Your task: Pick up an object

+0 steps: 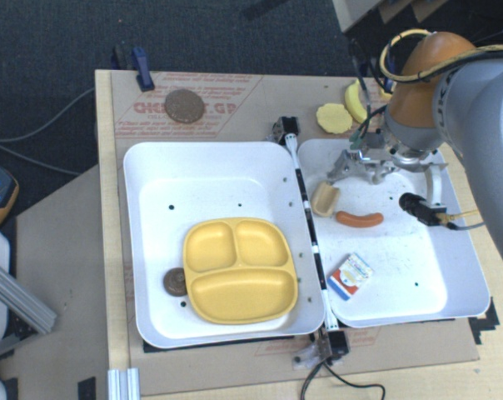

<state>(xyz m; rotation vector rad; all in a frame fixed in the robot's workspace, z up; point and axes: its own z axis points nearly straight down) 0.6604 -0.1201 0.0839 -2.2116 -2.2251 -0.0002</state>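
Note:
In the right bin (451,294) lie a reddish sausage (359,218), a tan piece of bread (325,199) by the left wall, and a small white, red and blue packet (351,275). My gripper (357,170) hangs low over the far part of this bin, just beyond the sausage and to the right of the bread. Its fingers are open with nothing between them. The grey arm with its orange band (422,77) comes in from the upper right.
The left bin (151,190) holds a yellow divided plate (238,269) and a brown round cookie (176,282) at the plate's left. Behind the bins on the cardboard sit a brown disc (184,105), a blue clamp (141,67) and yellow toy food pieces (336,117).

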